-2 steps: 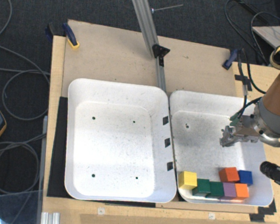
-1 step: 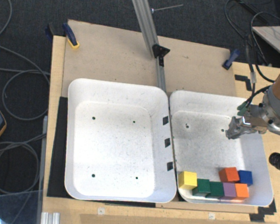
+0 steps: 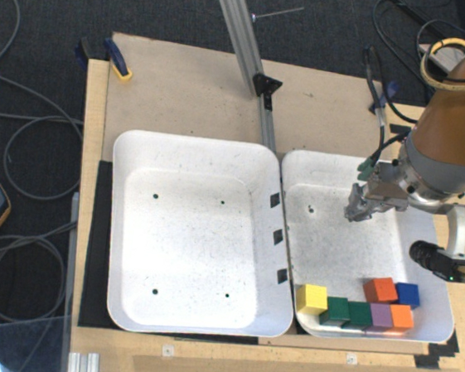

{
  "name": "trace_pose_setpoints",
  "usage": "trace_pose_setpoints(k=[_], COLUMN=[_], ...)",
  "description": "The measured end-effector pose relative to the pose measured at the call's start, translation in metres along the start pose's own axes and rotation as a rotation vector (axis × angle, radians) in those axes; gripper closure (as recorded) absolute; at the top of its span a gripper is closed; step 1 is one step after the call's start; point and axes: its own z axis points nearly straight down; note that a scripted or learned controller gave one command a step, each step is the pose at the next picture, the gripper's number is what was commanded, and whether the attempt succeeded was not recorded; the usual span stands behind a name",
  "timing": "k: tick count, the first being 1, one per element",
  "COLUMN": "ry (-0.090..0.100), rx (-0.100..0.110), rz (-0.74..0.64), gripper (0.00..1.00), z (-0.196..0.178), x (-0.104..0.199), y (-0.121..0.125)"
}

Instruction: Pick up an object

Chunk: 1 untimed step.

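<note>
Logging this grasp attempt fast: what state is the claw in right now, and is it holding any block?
Claw: open or shut cannot be told; nothing seen in it, above the right bin.

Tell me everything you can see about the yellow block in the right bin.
The yellow block is a small cube with a plain, matte, bright yellow surface. It sits flat on the floor of the right bin, at the near left corner, close to the wall. It is the leftmost of the cluster of blocks; a green block lies right beside it, seemingly touching. The gripper hangs well away from it.

Speckled glossy white plastic bins (image 3: 194,156), matt raw wooden bench (image 3: 185,92), smooth matt coloured blocks (image 3: 361,304)
</note>
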Motion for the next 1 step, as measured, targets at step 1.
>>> trace_pose_setpoints(k=[1], ry=[0.001], rx=[0.000], rz=[-0.001], gripper=[1.00], z=[0.0099], x=[0.0501], y=[0.0331])
